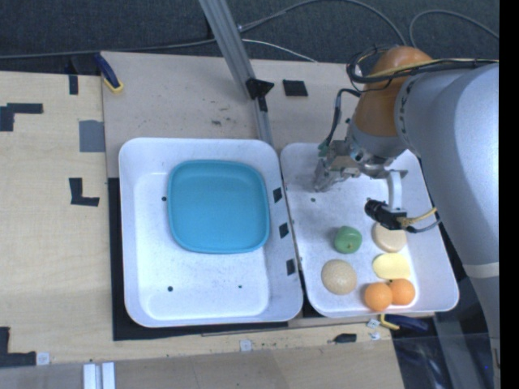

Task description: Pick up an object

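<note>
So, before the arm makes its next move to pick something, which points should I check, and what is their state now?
1. Gripper is above the right bin: ok.
2. Gripper is over an object: not ok, bare floor below.
3. Green object free to approach: ok.
4. Beige ball stands apart: ok.
5. Orange pieces are separated: not ok, touching.
6. Blue plate lies in the left bin: ok.

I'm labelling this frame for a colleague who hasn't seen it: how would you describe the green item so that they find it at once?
Start at the right-hand white bin, the one the arm reaches into. A cluster of small rounded objects lies toward its near end; the green object is the one at the cluster's far-left edge, just beyond the beige ball. It is the only green piece among beige, yellow and orange ones.
</note>
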Robot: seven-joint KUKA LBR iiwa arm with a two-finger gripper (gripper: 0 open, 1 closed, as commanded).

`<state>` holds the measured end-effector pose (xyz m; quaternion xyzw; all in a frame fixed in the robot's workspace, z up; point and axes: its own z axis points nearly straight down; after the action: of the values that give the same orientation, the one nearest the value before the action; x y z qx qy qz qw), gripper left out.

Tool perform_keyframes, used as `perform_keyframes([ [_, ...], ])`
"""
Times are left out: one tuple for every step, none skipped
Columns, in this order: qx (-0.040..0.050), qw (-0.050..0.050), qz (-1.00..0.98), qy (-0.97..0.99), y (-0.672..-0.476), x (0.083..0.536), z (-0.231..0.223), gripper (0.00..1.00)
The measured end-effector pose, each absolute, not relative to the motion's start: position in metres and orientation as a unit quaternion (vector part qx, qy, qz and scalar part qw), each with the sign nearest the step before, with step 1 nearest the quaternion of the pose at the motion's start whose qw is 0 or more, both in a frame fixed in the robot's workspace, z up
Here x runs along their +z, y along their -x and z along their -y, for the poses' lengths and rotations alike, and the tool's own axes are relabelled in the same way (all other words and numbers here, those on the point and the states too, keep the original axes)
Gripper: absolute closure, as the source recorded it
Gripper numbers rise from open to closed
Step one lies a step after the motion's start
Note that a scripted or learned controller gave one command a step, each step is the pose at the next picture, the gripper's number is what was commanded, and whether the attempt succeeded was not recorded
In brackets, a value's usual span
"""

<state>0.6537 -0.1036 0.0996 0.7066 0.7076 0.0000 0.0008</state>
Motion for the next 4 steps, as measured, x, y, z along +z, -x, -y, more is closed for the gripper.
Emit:
perform_keyframes([
  [0.0015, 0.002, -0.707, -0.707, -0.653, 0.161, 0.109, 1.00],
  [0.0013, 0.002, -0.707, -0.707, -0.654, 0.214, 0.109, 1.00],
  [0.0007, 0.000, -0.708, -0.706, -0.623, 0.225, 0.060, 1.00],
  [0.0001, -0.001, -0.709, -0.706, -0.603, 0.219, 0.008, 1.00],
])
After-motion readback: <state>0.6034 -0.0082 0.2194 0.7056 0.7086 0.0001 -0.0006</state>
